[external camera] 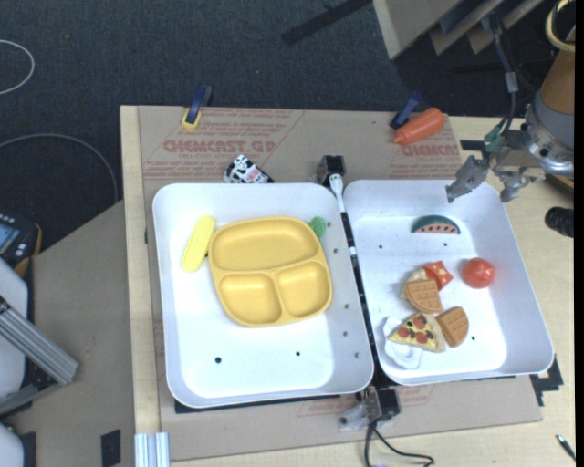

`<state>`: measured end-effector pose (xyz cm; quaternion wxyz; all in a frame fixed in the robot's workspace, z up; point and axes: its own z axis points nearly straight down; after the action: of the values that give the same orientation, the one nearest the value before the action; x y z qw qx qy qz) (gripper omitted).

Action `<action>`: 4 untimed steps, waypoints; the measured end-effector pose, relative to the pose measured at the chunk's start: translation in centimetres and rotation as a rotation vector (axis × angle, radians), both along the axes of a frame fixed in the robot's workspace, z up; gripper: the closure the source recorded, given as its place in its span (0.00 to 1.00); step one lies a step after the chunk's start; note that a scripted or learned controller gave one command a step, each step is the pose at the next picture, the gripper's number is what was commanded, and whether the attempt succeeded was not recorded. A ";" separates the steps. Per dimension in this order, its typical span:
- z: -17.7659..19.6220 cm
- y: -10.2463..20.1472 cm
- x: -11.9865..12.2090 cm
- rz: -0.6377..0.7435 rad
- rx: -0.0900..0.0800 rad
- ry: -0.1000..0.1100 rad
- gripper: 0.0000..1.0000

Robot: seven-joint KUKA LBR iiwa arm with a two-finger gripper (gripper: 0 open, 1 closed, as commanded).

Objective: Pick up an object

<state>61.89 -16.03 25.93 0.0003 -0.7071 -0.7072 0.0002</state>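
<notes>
The pincer (488, 181) hung with its fingers spread wide and nothing between them, above the right bin's (520, 301) far edge. A watermelon slice (434, 224) lay just below it, near a tomato (477, 271).

a dark blue-grey carpeted floor (109, 55) is stretching around the table (274, 137), whose brown cardboard top is showing red printed lettering. thin white cables (55, 146) are curling over the floor at left. an aluminium frame piece (36, 351) is lying at lower left, and a pale box (438, 23) is sitting at the top edge.
</notes>
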 end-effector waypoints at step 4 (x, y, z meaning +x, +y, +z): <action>-17.7 0.1 -1.1 0.000 0.002 0.005 0.00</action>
<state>60.81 -15.90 8.22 0.0027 -0.7069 -0.7073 0.0015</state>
